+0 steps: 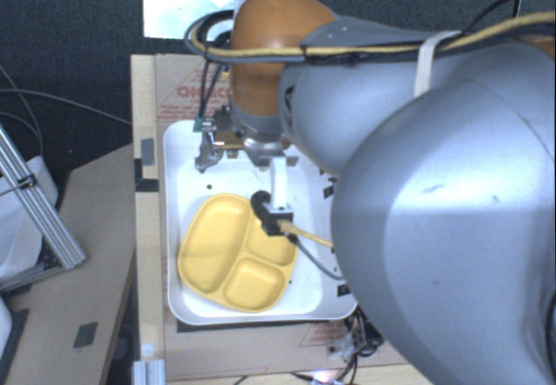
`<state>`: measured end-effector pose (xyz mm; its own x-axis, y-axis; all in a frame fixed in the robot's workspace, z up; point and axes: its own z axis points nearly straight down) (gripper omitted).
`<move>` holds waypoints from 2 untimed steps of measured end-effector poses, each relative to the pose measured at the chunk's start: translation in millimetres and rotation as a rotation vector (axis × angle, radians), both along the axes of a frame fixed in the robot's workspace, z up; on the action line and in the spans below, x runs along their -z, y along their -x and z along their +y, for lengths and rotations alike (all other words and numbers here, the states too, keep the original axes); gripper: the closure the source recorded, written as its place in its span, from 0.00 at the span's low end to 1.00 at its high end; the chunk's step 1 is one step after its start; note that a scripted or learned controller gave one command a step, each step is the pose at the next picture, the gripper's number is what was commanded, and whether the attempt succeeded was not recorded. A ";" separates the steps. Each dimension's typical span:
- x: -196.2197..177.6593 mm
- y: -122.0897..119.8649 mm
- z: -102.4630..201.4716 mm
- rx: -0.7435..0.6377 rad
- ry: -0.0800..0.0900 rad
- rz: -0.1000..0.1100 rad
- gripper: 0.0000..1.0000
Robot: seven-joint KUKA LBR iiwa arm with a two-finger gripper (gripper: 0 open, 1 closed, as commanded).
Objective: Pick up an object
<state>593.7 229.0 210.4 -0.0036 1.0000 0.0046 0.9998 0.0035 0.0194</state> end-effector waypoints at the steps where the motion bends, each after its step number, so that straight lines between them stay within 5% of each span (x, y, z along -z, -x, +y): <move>1: -2.3 5.2 0.8 -0.007 0.004 0.016 1.00; 2: 41.6 91.6 -43.1 0.005 0.007 0.031 1.00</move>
